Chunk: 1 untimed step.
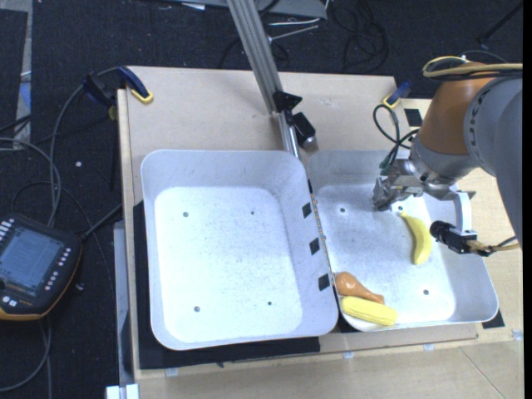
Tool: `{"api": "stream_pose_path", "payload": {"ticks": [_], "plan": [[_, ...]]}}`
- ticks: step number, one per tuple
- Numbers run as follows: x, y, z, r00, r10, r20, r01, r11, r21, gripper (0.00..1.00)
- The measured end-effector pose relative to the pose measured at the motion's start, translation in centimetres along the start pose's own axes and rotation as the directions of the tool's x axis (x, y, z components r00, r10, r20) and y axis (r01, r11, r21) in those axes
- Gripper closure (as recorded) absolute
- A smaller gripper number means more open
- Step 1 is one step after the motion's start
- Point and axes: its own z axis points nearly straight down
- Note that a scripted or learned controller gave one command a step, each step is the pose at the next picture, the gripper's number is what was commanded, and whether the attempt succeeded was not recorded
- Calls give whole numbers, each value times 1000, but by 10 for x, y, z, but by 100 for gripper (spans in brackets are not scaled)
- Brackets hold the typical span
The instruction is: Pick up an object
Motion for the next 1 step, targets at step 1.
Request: {"api": "stream_pose_path", "payload": {"ticks": [1], "plan": [[6, 1, -62, 1000, 0, 0, 0, 1000, -5, 100]]}}
